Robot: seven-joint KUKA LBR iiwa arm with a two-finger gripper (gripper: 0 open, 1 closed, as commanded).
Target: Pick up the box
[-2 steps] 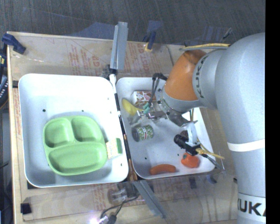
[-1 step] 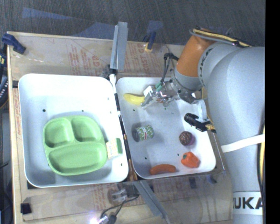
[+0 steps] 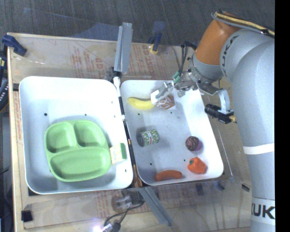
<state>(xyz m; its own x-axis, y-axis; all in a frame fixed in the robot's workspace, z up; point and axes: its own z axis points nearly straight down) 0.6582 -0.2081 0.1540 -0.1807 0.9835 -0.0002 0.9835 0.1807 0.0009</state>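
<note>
The end effector [image 3: 163, 93] is hanging over the far part of the right bin [image 3: 213, 149], just above a brown speckled item [image 3: 167, 102] that is lying beside a banana [image 3: 140, 103]. Whether it is spread apart or closed cannot be told from this angle, and it is unclear whether it is touching the brown item.

The box [image 3: 117, 153] – small and pale green – is sitting well apart from it in the left bin [image 3: 34, 95], resting against the right edge of a green divided plate [image 3: 77, 150] near the wall between the bins.

Nearer the camera, the right bin is also holding a green can [image 3: 148, 137] lying on its side, a dark purple fruit [image 3: 193, 143], a red pepper [image 3: 197, 165] and a sausage [image 3: 168, 175] – all lying separate from one another.
</note>
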